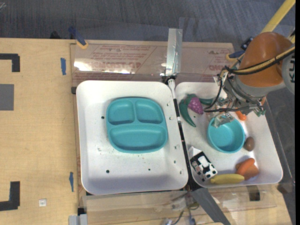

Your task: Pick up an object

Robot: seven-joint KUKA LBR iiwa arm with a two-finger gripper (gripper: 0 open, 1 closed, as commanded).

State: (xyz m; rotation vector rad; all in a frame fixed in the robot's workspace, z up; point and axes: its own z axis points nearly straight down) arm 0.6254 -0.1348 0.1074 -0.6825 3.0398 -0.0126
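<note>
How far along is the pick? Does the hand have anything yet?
Nothing looks picked yet. The hand sits low over the far rim of the teal bowl in the right bin; I can't tell whether it grips anything. The banana, orange fruit and purple grapes lie in the bin. Grasp and lift remain.

Robotics lab — taped bench (33, 125), white bins (89, 125)
</note>
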